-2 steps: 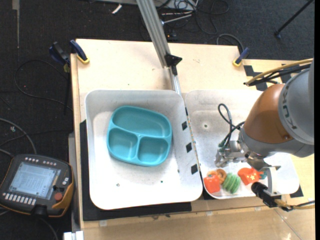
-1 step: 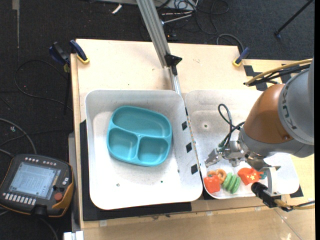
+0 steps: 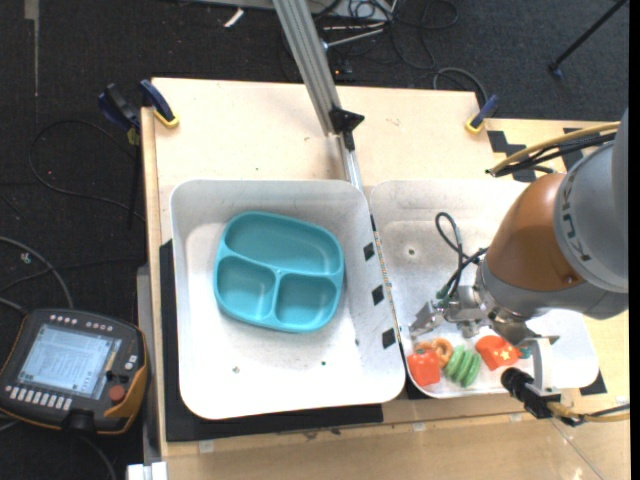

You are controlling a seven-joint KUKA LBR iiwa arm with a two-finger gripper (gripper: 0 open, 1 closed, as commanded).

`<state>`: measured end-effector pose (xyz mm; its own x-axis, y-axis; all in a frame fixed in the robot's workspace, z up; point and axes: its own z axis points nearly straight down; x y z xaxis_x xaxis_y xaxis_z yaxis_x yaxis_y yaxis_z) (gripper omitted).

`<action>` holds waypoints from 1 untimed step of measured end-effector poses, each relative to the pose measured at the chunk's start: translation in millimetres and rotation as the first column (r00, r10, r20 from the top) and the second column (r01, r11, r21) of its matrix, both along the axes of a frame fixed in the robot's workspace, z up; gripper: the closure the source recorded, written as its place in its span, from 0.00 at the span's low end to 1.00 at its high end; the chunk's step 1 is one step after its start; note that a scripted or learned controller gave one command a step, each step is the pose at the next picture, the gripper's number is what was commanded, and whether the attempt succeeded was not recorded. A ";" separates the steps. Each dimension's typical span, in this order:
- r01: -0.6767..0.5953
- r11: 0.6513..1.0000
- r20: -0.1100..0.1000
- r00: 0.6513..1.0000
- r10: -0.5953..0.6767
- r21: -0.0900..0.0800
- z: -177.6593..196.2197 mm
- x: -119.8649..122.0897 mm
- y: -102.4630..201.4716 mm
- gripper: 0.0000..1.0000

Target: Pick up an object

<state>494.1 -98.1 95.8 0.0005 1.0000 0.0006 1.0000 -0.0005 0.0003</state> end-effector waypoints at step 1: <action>0.000 1.000 0.001 1.000 0.000 0.000 0.4 0.1 0.1 0.00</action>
